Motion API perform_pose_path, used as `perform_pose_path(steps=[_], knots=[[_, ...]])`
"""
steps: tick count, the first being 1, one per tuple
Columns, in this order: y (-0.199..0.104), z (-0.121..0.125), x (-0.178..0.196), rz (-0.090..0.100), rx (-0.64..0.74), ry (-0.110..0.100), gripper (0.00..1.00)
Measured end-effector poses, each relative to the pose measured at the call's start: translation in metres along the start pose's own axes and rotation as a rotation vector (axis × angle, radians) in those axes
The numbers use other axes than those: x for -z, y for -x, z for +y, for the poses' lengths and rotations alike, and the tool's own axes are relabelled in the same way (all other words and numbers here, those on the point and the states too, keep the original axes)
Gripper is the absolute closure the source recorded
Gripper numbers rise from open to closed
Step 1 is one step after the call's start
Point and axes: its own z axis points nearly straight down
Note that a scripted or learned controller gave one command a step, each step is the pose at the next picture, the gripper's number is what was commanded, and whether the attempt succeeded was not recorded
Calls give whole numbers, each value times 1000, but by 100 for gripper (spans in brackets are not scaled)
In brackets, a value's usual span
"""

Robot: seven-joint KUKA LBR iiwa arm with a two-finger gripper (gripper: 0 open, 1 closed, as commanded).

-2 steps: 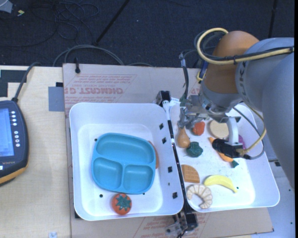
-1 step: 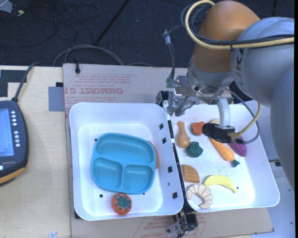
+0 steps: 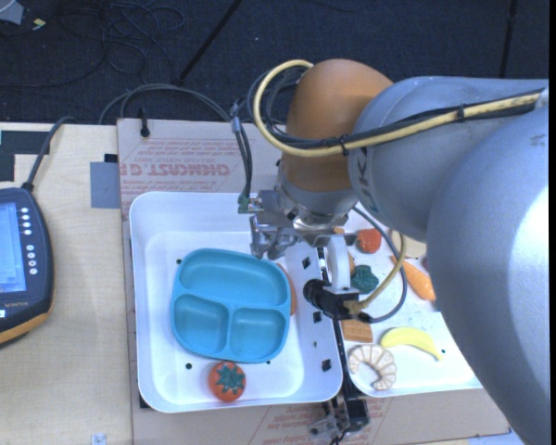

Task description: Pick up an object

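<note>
At the left edge of the desk (image 3: 74,369) we see a dark handset (image 3: 9,258) with a lit screen, partly cut off by the frame. To its right a sheet of cardboard (image 3: 181,167) lies under both bins.

The left bin (image 3: 148,341) holds a blue plate (image 3: 230,306) with three compartments, which lies flat in the middle and reaches close to the bin's right wall. A red tomato (image 3: 227,381) with a green top sits near the front edge of this bin, just beside the plate's front rim.

The claw (image 3: 271,237) hangs over the far right corner of the left bin, just above the plate's far right rim. We cannot tell how far open it is, nor whether it has hold of anything, because the wrist of the arm (image 3: 445,174) covers much of it from above.

In the right bin (image 3: 454,367), a small red ball (image 3: 369,241) lies towards the far edge, close under the wrist. A green thing (image 3: 362,279) sits nearer the middle, and an orange carrot (image 3: 419,283) lies to its right, partly under the arm. A tan block (image 3: 357,331) rests near the left wall. A yellow banana (image 3: 410,341) lies to the right of the block, and a pale curled pastry (image 3: 375,364) sits at the front edge, just beside the banana.
</note>
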Motion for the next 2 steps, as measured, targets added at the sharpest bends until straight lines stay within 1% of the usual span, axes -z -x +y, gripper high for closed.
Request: perform_pose_path(steps=[1, 2], knots=[[-101, 61, 152, 5, 3, 27, 100], [-112, 67, -119, -7, -4, -4, 100]])
